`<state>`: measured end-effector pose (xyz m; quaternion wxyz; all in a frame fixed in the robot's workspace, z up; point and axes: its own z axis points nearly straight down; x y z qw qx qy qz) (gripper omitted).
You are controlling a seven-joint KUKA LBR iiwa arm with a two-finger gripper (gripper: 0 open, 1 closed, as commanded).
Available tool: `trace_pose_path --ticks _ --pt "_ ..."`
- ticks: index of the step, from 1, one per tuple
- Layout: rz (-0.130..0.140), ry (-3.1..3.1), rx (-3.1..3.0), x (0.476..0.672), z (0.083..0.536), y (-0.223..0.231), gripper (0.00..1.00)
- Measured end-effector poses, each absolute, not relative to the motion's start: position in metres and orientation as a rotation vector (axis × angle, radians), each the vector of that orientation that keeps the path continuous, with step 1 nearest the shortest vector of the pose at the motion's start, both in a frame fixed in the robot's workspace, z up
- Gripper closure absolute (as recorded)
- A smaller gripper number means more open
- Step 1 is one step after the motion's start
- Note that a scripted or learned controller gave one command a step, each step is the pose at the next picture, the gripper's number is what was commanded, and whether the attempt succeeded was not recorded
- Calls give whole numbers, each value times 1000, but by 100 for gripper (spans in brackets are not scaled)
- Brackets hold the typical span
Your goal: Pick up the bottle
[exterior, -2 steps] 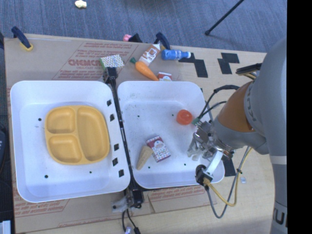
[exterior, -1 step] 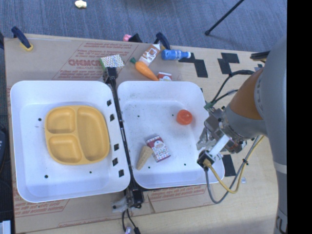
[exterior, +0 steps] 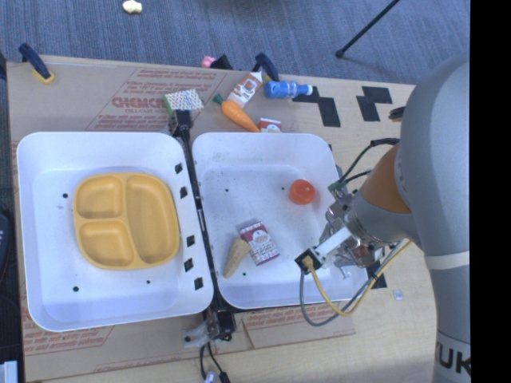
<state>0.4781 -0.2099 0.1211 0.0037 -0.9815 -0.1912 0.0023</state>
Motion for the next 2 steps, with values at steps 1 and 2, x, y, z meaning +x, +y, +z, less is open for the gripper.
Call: trace_pose_path --ticks 1,2 --pt "3 -453 -3104 477 252 -154 100" --pt "2 -343 -3120 477 364 -146 100"
